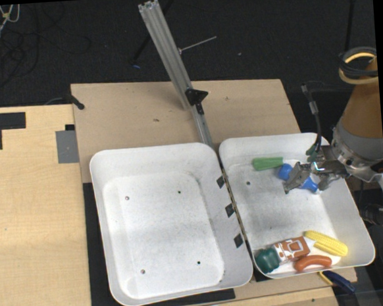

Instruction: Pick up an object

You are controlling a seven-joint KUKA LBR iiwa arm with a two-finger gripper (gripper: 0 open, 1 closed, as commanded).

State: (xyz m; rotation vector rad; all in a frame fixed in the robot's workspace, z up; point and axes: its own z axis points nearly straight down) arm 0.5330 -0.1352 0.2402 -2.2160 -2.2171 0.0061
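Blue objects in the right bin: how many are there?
2, possibly parts of one item: a blue piece beside the green object, and another blue piece under the gripper, which may hide more.

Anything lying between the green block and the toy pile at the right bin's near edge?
No. In the camera view, bare white bin floor separates the green block from the toy pile.

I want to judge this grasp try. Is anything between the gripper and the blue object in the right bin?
Nothing visible does. The gripper is already down at the blue object in the right bin; the green piece lies just beyond it, not between.
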